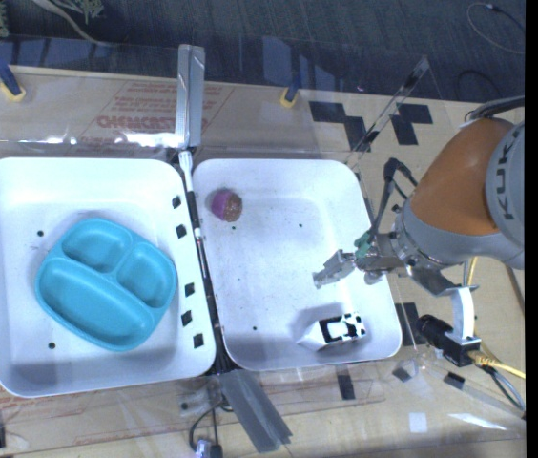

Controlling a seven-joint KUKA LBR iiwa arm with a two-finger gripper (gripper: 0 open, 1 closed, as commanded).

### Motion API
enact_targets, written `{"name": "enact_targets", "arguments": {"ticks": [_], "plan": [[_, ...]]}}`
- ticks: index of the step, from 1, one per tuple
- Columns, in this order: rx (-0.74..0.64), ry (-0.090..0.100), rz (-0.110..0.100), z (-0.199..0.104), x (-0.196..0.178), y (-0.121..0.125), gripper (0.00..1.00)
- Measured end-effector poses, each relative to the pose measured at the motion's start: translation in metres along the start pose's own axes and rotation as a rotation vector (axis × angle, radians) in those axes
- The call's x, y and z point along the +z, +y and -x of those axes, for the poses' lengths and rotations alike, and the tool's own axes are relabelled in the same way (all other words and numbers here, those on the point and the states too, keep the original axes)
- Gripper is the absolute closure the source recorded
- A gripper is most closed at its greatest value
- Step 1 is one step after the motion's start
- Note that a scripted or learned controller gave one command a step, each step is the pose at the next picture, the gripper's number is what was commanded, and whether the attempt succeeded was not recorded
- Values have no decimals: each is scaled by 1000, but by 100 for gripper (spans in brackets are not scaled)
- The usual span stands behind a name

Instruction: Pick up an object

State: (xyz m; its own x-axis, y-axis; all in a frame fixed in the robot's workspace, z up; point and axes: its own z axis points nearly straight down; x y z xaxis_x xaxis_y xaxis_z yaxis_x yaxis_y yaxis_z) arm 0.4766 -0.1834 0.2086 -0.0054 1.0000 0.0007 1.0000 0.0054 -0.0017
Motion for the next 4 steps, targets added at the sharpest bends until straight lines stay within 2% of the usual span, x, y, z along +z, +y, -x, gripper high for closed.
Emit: {"name": "enact_targets", "arguments": {"ticks": [1, 2, 3, 4], "plan": [[-5, 1, -4, -59, 109, 6, 0], [-3, 0, -2, -72, 118, 63, 0], [-2, -1, 0, -73, 117, 181, 0], [-1, 1, -2, -61, 117, 99, 0]]}}
